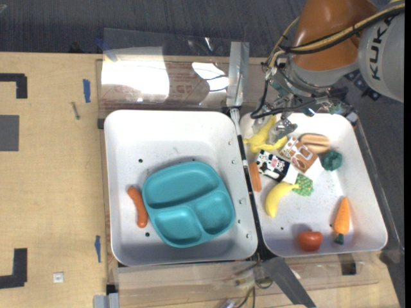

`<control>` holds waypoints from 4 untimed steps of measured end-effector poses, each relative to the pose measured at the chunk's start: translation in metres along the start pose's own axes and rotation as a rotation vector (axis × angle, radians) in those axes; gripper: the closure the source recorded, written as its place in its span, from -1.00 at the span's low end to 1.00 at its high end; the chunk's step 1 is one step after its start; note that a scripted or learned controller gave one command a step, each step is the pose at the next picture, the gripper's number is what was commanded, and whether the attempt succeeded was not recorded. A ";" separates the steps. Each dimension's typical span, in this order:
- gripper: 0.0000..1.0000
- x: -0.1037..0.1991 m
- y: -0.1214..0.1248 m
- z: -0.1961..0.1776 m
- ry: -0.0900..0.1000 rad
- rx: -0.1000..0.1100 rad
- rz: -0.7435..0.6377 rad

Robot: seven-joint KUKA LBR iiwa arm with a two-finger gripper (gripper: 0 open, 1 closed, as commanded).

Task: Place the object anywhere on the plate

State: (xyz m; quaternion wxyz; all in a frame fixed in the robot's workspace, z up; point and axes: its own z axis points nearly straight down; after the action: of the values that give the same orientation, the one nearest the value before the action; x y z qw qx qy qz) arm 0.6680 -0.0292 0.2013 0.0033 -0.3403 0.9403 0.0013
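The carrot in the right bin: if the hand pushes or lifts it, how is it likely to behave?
The carrot looks like a stiff moulded toy, so it probably keeps its shape. Its rounded, tapered body may roll or pivot when nudged. It lies apart from the tomato, so a push probably moves it alone.
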 end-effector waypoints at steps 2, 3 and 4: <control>1.00 0.036 0.149 -0.022 0.003 -0.002 -0.472; 1.00 0.021 0.179 0.053 0.004 -0.004 -0.741; 1.00 0.105 0.165 -0.036 0.001 0.002 -1.027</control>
State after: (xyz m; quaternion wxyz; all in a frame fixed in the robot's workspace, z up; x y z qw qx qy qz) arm 0.4815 0.0299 0.2364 0.0033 -0.7584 0.6517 -0.0017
